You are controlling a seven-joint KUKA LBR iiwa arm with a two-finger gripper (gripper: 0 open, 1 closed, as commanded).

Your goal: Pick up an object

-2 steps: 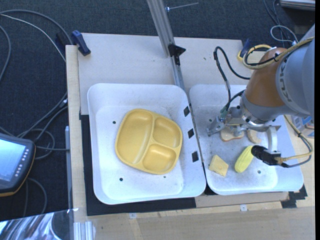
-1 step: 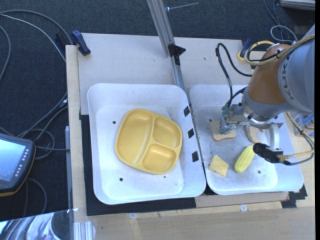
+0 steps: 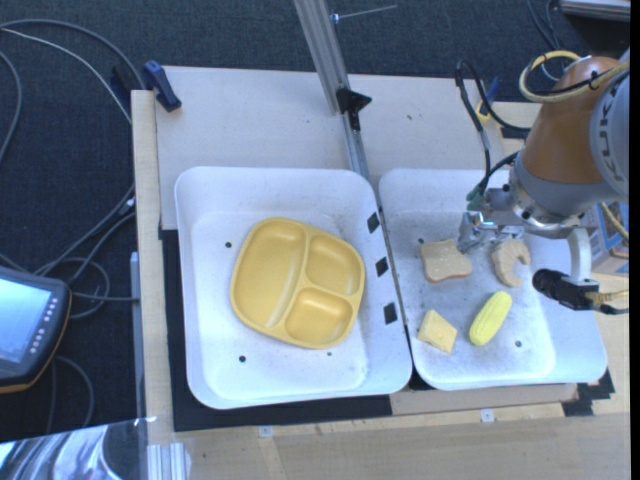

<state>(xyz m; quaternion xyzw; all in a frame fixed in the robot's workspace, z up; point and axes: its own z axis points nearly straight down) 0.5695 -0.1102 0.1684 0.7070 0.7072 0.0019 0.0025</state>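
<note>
Dark carpet surrounds the desk [image 3: 260, 98]; right bin [image 3: 560, 363] holds toast slice [image 3: 445, 262], corn cob [image 3: 490, 317], cheese wedge [image 3: 437, 330], all lying loose. Tool [image 3: 480, 225] hangs low just beside the toast; grip state unreadable, nothing lifted yet.

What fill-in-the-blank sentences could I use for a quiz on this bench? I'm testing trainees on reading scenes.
1. The yellow divided tray lies in the ____ bin.
2. The corn cob lies in the right bin beside a yellow ____ of cheese.
3. The pincer hovers just above the ____ slice.
4. The tray has ____ compartments.

Missing words: left; wedge; bread; three
</note>
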